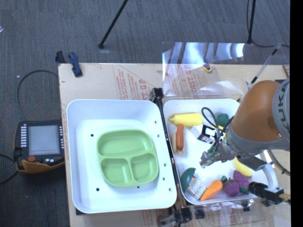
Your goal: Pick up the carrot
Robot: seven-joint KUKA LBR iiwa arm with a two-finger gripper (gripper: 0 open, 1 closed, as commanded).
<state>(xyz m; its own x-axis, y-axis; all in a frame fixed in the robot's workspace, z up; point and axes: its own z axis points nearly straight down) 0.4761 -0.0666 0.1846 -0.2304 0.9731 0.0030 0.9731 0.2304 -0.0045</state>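
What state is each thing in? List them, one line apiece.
carrot: lying in the right bin, untouched, tip toward the bin's near edge.
gripper: above the right bin, over bare floor, holding nothing visible.
hot dog: lying flat near the bin's left wall.
grapes: resting beside the carrot.
green tray: sitting flat in the left bin.

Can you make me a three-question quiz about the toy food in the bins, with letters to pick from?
1. Where is the carrot?
A. right bin, near front edge
B. on the green plate
C. on the floor

2. How many compartments does the green plate have?
A. two
B. three
C. five

3. Is the carrot picked up?
A. yes, lifted
B. no, lying in the bin
C. yes, on the plate

Answers: 1 A, it lies by the purple grapes. 2 B, one long section, two small. 3 B, the end effector sits above it, apart.
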